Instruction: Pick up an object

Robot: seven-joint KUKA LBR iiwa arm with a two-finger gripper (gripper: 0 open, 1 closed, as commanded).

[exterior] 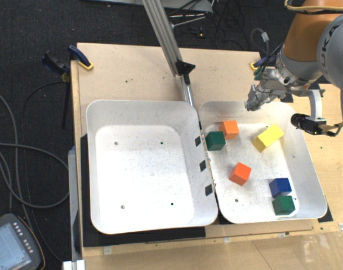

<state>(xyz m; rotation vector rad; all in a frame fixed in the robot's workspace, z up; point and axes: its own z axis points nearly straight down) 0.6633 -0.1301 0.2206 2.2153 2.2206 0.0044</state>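
Observation:
The right bin (306, 167) holds several small blocks. An orange block (230, 129) and a dark green block (215, 140) sit touching near its back left. A yellow block (267, 137) lies tilted toward the back right. A red-orange block (240, 173) rests near the middle. A blue block (280, 186) and a green block (284, 205) sit together at the front right. My gripper (254, 102) hangs above the bin's back edge, up and left of the yellow block, with nothing seen held in it.
The left bin (103, 122) adjoins the right bin, black clips joining their shared wall. A slanted metal pole (163, 30) crosses the back of the bench. Blue-and-yellow clamps (81, 58) grip the bench's back corners. A black cable connector (309, 122) hangs at the right.

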